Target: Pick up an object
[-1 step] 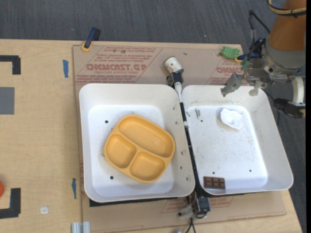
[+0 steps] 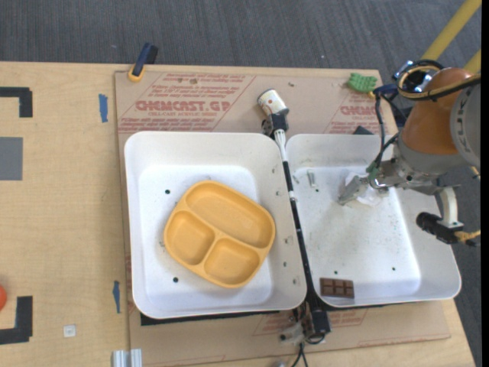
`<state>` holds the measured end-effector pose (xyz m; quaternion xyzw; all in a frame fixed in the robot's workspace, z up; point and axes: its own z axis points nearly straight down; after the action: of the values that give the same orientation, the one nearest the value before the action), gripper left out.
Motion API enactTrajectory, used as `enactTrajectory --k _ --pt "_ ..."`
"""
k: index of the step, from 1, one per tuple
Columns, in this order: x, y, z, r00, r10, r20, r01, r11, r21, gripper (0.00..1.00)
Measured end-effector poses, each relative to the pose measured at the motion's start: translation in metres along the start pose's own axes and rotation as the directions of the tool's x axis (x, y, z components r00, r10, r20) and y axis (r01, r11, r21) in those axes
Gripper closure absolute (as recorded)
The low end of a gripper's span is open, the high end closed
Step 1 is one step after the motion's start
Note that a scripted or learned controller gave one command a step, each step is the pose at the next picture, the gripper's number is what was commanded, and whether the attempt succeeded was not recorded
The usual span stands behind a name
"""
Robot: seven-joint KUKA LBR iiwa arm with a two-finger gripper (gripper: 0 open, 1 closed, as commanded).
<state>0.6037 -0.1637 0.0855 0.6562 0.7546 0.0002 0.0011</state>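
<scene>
While arm [image 2: 428, 128] hovers, choc bar [image 2: 337, 287] lies in rt bin [image 2: 439, 281].

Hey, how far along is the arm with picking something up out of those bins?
Done: the arm has reached into the right bin, with its pincer low over the bin floor. In hand: nothing visibly held; the view is too blurred there to tell. Left: an actual grasp and lift. The yellow divided tray sits untouched in the left bin, and the small brown chocolate-like piece lies at the right bin's near edge.
</scene>
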Motion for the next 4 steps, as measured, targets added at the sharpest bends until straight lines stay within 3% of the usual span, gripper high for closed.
enactTrajectory --k 1,2,3,4 --pt "0.039 0.015 0.0 1.0 -0.02 -0.001 0.02 1.0 -0.001 0.0" --pt "0.038 0.016 -0.011 1.0 -0.018 0.001 0.018 1.0 -0.006 1.0" --pt "0.034 -0.077 -0.071 0.954 0.3 -0.002 -0.3 0.954 0.006 1.0" --pt "0.034 -0.077 -0.071 0.954 0.3 -0.002 -0.3 0.954 0.005 0.0"
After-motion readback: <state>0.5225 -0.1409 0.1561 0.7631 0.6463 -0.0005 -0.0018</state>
